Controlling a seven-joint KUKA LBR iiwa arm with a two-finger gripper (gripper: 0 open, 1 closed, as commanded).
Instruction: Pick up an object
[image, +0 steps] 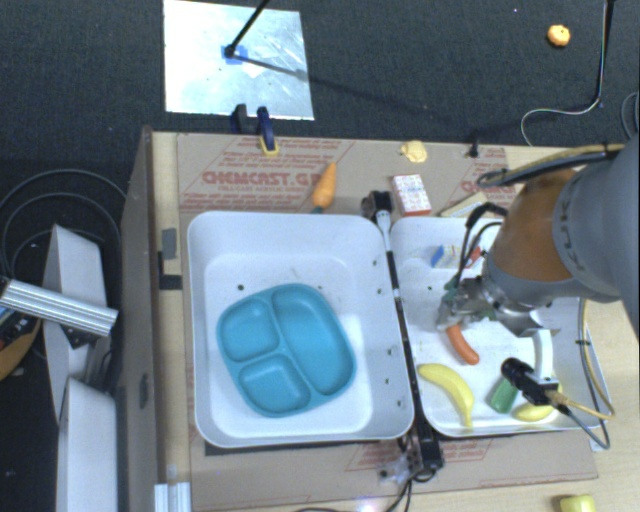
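Bench, right bin (430, 240) | arm (560, 230) bent low over hot dog (462, 344) | fingers (452, 312): grip unclear

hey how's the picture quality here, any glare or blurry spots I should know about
In the camera view, the shiny sheet above the bench throws bright glare; the white bins are evenly lit with soft shadows; the gripper over the orange sausage looks slightly blurred, its fingers hard to read; small items are grainy.

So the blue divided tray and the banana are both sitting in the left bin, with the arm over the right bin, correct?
Not quite. The camera view shows the blue divided tray in the left bin, but the banana lies in the right bin. The arm is indeed over the right bin.
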